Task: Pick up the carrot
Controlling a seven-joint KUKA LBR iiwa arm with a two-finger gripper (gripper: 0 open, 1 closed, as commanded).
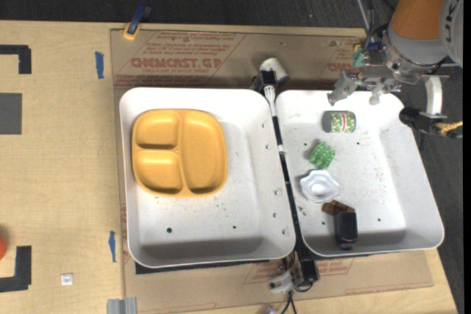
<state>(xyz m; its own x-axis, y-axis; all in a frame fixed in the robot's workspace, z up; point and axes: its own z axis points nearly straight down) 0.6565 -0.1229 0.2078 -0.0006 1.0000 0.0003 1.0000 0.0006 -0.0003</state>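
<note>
The arm [421,18] reaches in at the far right, its jaws spread apart with nothing between them, over the far rim of the right bin [419,180]. That bin holds a green-and-white can [339,121], a green leafy piece [321,154], a crumpled white thing [319,185] and a dark brown-black thing [344,222]. Which thing is the carrot cannot be told; a small orange-red shape [2,248] lies on the worktop [59,158] at the left edge. A yellow divided plate [179,151] sits in the left bin [243,217].
</note>
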